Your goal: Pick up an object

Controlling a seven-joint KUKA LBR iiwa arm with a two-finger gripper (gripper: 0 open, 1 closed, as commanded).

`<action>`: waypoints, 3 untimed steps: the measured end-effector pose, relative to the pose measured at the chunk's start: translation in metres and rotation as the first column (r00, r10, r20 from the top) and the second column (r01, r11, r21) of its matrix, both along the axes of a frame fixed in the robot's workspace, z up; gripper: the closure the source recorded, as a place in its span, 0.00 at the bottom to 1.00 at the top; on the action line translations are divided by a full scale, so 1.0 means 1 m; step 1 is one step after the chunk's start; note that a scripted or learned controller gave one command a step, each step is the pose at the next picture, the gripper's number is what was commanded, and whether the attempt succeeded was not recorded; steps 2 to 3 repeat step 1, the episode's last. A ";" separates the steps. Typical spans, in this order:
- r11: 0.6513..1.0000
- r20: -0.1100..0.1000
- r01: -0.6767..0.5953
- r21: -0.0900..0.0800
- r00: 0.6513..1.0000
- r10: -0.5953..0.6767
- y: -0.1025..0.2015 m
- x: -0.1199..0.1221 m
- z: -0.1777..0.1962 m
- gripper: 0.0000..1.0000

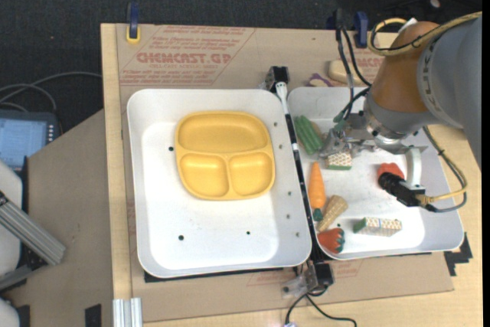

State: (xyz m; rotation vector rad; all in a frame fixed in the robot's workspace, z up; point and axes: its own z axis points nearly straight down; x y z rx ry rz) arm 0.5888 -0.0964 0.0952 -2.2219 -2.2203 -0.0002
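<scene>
My gripper reaches down into the right bin, at its upper left part. Directly under and just in front of it lies a small tan waffle-patterned piece; whether it is being touched I cannot tell. A green vegetable lies just left of the gripper. Below are an orange carrot, a tan cone, a red and green fruit and a pale patterned bar. A red piece shows to the gripper's right, partly hidden by the wrist.
The left bin holds a yellow divided plate. A black divider runs between the two bins. The grey and orange arm covers the right bin's upper right. Cables hang near the bench's back edge.
</scene>
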 end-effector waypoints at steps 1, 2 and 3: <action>1.000 0.010 -0.010 0.002 1.000 0.010 0.079 -0.001 0.096 1.00; 1.000 0.010 -0.010 0.002 1.000 0.010 0.079 -0.001 0.096 1.00; 1.000 0.010 -0.010 0.002 1.000 0.010 0.079 -0.001 0.096 1.00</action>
